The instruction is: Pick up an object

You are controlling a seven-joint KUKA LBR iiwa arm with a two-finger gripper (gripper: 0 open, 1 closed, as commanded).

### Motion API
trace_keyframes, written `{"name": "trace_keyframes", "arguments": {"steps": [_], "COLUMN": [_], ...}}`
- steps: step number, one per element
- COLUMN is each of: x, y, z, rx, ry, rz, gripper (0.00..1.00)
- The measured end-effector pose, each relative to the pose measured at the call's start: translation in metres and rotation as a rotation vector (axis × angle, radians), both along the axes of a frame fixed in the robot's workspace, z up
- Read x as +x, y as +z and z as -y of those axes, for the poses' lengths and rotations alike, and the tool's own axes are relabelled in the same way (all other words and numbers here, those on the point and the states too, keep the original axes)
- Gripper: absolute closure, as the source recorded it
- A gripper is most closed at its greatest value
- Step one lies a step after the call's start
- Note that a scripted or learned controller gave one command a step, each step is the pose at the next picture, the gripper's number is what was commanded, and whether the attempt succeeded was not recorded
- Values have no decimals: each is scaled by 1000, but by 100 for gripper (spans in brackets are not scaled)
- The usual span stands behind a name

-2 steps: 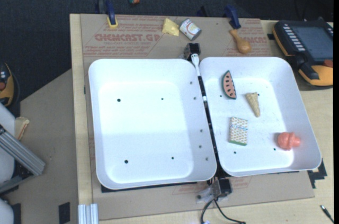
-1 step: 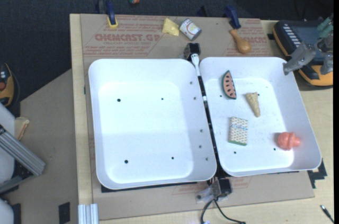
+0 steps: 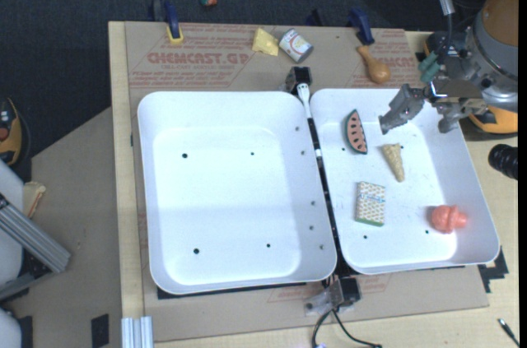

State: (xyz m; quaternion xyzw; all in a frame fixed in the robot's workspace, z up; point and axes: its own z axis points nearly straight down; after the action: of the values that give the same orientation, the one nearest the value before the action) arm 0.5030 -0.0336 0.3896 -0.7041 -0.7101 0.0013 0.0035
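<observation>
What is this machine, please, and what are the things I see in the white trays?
It is a robot arm reaching in from the right, seen by one camera above the bench. At its end is a gripper with two open fingers, holding nothing. It hovers over the right bin. In that bin lie a watermelon slice, a cone, a patterned block and a pink toy. The job is to pick up one of them. The left bin sits beside it. A few small toys lie on the board behind the bins.
</observation>
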Motion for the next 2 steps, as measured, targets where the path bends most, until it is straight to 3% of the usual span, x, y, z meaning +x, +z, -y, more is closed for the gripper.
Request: {"name": "trace_keyframes", "arguments": {"steps": [1,2], "x": [-15,32], "y": [-73,-208], "z": [-81,-155], "rx": [-1,-2], "ry": [0,-2], "rz": [-4,-5], "gripper": [0,0]}}
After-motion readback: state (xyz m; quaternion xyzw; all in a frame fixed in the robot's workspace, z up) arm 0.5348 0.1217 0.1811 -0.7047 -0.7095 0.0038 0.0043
